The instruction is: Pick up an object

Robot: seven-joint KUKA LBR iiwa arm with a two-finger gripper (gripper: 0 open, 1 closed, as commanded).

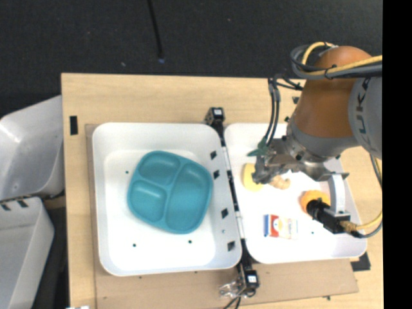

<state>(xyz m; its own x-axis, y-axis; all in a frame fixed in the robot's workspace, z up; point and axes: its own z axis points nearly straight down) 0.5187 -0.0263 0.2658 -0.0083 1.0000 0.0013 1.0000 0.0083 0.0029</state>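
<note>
- The hand [262, 172] is low in the right bin [257, 246], on a yellow object [250, 177] near the divider.
- I cannot tell its state.
- No lift is evident; securing and raising remain, I judge.

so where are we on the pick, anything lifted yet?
Done: the arm has reached into the right bin, and the gripper is down at the yellow object near the divider. In hand: nothing visibly lifted; whether it's gripped can't be told. Left: secure and raise it. The small card and the blue plate lie untouched.
</note>
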